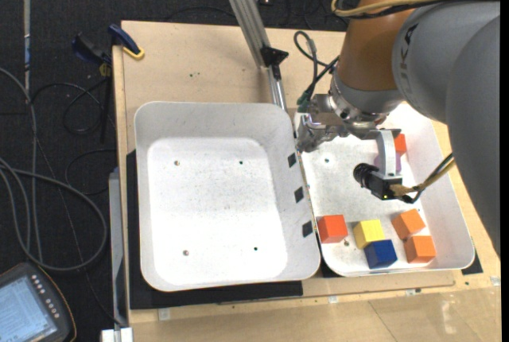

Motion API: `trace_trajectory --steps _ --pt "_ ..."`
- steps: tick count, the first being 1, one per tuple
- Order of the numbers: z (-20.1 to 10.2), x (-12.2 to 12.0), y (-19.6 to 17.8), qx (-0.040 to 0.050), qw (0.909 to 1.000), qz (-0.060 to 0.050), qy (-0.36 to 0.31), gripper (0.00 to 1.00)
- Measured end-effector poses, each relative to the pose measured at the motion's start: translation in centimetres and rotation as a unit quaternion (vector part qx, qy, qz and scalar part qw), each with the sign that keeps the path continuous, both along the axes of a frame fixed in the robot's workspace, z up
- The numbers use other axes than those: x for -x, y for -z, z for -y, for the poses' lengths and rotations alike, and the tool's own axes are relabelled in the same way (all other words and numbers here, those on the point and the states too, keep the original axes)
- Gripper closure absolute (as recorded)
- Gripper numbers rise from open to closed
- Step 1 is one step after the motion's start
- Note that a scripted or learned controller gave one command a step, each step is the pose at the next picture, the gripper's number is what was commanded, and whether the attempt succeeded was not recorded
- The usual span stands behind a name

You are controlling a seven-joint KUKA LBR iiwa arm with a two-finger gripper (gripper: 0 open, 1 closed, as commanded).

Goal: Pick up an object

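The grey arm point(453, 46) reaches in from the right side of the camera view, its thick final link filling the upper right corner. An orange band point(374, 22) wraps the link just above the wrist, with a yellowish cable looped over its top. Below the band the wrist narrows into a metallic flange bearing cables and small fittings, pointing down and toward the left. The gripper point(312, 134) hangs beneath it, seen from above, so the wrist hides much of it and its state is unclear.
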State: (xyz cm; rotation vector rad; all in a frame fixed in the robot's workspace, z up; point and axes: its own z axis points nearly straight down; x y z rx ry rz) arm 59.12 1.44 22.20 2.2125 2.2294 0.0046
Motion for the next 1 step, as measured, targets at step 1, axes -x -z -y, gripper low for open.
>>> trace_trajectory --steps 1 --pt "-5.38 -1.66 -1.08 -0.0003 1.0000 0.000 0.000 1.00"
